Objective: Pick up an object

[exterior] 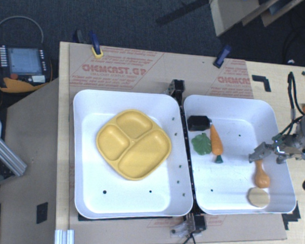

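In the right bin [230, 202], my gripper [269, 157] hovers near the right wall, its fingers open and spread apart with nothing between them. Just below it lies an orange-brown, pear-shaped toy [261, 176], its narrow end pointing up toward the fingers. A beige round piece [258, 197] rests right under that toy, near the bin's front right corner. At the bin's left side an orange carrot [216, 141] lies beside a green leafy piece [202, 143], with a small black block [198, 122] behind them.
The left bin [85, 192] holds a yellow divided plate [134, 143]. A black divider clamp [177, 86] sits between the bins at the back. Cables [292, 92] run along the bench's right side. A handheld control pendant [22, 63] lies off the bench at the left.
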You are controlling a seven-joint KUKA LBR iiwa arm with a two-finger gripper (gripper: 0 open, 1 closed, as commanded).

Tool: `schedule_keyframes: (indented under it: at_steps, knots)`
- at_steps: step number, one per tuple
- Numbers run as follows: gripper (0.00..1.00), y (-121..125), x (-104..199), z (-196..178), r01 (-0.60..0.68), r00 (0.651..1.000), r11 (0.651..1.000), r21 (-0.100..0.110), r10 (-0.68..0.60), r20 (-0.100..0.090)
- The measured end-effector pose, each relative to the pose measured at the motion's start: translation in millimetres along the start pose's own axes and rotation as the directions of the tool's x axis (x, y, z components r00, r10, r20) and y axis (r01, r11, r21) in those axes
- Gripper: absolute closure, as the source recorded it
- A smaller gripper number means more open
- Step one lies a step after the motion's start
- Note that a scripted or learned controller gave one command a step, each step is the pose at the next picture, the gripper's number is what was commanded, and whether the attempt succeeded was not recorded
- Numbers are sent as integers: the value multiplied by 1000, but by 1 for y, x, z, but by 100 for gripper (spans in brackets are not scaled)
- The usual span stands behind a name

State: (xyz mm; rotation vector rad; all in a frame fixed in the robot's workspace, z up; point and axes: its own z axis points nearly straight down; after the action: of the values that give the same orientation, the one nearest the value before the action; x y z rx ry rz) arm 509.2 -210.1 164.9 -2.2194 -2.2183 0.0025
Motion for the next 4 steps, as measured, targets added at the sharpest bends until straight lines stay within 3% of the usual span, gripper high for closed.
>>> schedule_keyframes:
  at_steps: [1, 2, 3, 4]
  knots:
    - [0, -6, 10, 57, 1, 1000, 1000, 3, -1, -2]
    - [0, -6, 10, 82, 0, 1000, 1000, 0, 0, -1]
    - [100, -6, 10, 71, 0, 1000, 1000, -3, 0, 2]
    - [100, -13, 13, 14, 1, 1000, 1000, -10, -1, 5]
